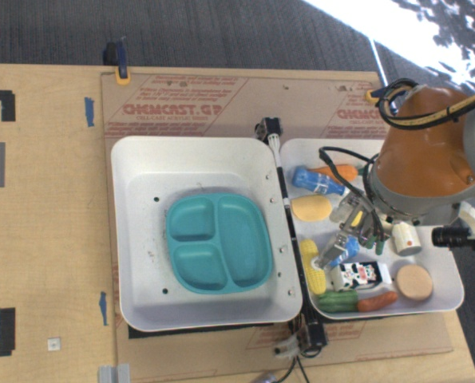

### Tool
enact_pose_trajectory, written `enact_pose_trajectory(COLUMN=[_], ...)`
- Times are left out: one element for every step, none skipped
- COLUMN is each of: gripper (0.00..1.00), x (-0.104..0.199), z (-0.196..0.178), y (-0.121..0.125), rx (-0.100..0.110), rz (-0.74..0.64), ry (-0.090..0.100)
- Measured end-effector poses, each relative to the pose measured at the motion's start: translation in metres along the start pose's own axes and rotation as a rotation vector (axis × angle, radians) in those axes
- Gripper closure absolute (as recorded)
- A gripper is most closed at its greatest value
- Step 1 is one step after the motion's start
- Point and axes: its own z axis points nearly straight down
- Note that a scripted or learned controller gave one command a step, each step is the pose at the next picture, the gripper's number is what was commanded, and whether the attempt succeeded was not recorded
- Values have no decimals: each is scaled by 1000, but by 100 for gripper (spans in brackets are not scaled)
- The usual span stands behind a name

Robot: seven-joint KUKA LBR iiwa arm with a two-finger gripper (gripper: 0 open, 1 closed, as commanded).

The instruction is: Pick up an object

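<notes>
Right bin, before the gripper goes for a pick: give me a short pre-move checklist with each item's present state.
1. Gripper is over the right bin: ok.
2. Something to pick lies beneath it, the blue object and corn cob: ok.
3. An object sits between its fingers: cannot tell.
4. Target stands apart from neighbours: not ok, the black-and-white box and corn cob crowd it.
5. Teal divided plate lies away in the left bin: ok.

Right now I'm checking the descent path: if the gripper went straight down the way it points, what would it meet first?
Probably the blue object lying just under the gripper, with the corn cob close beside it. Depth is hard to judge from this slanted view.
</notes>
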Motion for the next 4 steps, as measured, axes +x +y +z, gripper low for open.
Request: enact_pose_trajectory(gripper=[0,0,0,0], x=[0,0,-83,-83], z=[0,0,96,96], y=[0,0,-14,-14], rx=[0,0,-1,-1], rz=[0,0,-37,-37], ry=[0,0,-5,-5])
